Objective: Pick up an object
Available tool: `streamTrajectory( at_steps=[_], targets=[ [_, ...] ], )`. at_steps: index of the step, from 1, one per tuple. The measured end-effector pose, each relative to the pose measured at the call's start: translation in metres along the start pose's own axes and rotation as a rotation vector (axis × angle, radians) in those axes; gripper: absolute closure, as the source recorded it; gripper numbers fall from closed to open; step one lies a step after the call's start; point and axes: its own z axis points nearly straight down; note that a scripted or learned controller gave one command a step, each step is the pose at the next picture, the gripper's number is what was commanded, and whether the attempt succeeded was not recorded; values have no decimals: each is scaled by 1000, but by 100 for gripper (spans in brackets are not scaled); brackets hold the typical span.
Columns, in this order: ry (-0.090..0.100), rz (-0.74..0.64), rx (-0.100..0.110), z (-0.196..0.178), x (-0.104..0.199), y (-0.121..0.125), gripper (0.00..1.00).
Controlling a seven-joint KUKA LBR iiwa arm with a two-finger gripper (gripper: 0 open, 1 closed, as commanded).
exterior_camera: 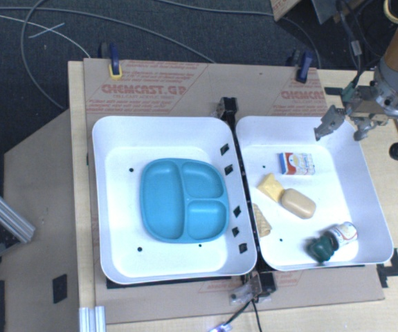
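A green-capped bottle [331,242] lies on its side at the near corner of the right bin [372,185], its long axis running up and to the right along the bin's lower edge. Beyond it, mid-bin, a tan oval soap bar [298,203] touches a yellow wedge [270,187], and a small red, white and blue carton [296,163] lies just past them. A flat tan piece [260,220] rests against the left wall. The left bin [112,144] holds a blue divided plate [184,200].

The gripper [341,127] hangs over the far right corner of the right bin, fingers spread apart and nothing between them. The carton is the closest thing, lying toward the near left of the gripper; its long side runs roughly left to right. The white floor around it is bare, so a descent there looks unobstructed.
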Motion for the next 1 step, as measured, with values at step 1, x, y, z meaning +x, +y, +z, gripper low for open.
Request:
streamTrajectory(
  at_steps=[1],
  targets=[
    [-3, -3, -14, -8, 1, 2, 0]
  ],
)
